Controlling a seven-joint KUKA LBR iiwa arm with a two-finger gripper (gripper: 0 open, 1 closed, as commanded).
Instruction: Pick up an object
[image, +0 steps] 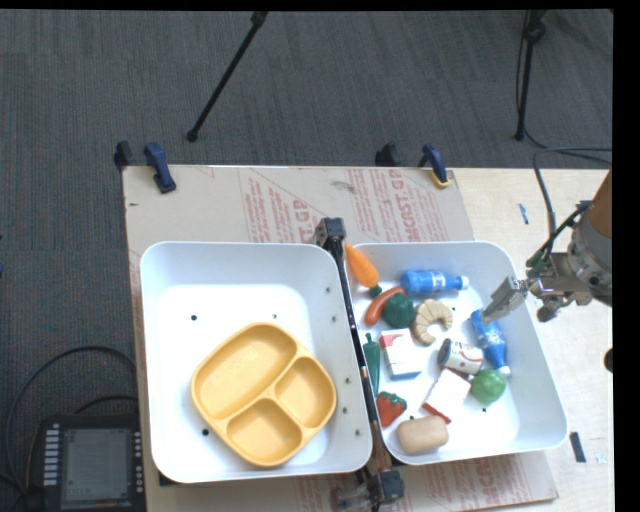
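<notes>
Camera view: gripper (497, 306) hangs spread, grasping nothing, blue object (490, 340) directly beneath. It should drop straight, then clench squarely across it.

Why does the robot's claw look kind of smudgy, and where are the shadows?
In the camera view, the gripper looks soft and slightly blurred, while the yellow tray and toy croissant look sharper; lighting is even and soft, with only faint shadows along the left bin's walls and under the tray; no strong glare shows on the right bin.
</notes>
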